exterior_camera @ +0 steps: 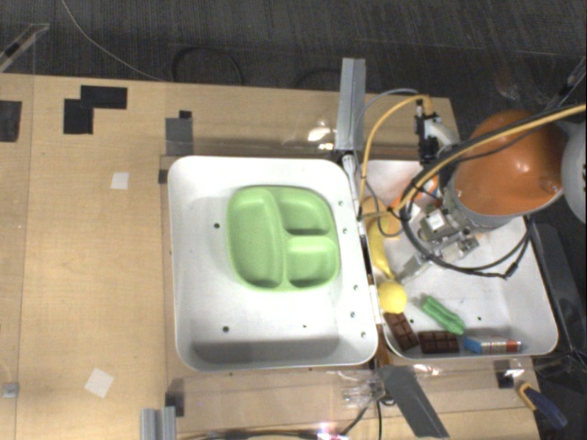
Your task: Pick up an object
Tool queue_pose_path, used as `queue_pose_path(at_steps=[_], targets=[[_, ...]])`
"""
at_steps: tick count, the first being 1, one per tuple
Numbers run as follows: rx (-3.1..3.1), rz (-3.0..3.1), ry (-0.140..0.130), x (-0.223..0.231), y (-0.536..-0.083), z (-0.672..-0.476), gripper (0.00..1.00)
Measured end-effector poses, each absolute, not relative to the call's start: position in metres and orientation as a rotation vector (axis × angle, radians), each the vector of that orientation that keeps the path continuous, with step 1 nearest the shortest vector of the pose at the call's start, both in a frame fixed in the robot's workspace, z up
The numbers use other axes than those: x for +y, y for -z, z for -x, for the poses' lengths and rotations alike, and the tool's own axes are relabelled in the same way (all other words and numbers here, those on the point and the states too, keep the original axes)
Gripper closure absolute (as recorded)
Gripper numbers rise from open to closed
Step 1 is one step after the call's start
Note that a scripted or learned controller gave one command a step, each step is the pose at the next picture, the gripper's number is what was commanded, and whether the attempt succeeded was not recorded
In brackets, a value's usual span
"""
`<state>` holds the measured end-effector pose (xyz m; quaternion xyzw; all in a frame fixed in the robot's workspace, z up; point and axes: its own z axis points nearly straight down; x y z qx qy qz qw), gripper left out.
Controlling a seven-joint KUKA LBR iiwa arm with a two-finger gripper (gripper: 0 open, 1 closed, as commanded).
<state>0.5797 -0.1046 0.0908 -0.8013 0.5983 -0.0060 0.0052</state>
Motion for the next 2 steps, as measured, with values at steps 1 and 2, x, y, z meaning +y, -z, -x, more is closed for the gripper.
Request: queue_pose_path(at_steps=[1,2], targets=[[2.176,2.245,0.030,-0.109,-0.093,-0.494,0.00],[2.274,2.147,0.016,-0.135,-0.091,-0.500,0.00]])
